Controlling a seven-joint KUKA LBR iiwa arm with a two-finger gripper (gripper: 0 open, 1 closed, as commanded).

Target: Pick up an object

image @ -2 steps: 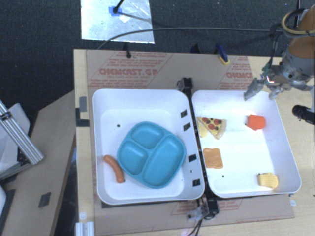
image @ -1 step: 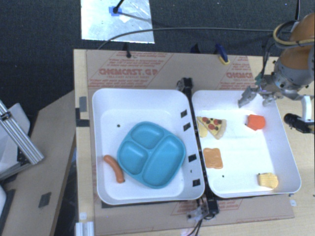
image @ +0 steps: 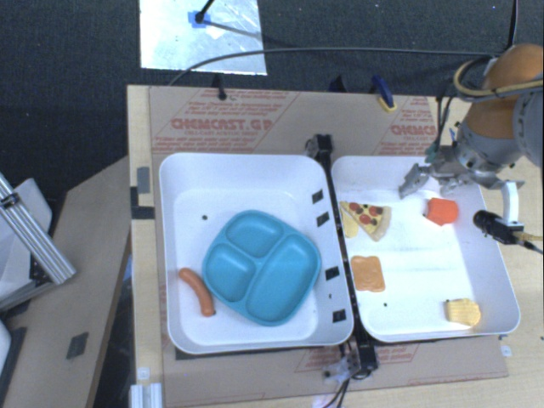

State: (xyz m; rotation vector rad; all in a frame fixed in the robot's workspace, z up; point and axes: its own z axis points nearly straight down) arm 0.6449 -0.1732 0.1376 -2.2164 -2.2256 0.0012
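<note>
Gripper (image: 422,179): fingers spread, nothing between them, poised over right bin (image: 501,300). Red block (image: 442,212): at its 4 o'clock, just beside, likely target. Pizza slice (image: 367,217), at block's 9 o'clock, lies apart, leaving room.

A dark blue-grey carpeted floor (image: 68,75) surrounds the light brown wooden bench (image: 102,228), whose top is covered by a printed cardboard sheet (image: 255,121). A shiny square silver foil sheet (image: 202,24) lies on the floor behind it. A ribbed aluminium profile bar (image: 34,245) stands at the left edge.
</note>
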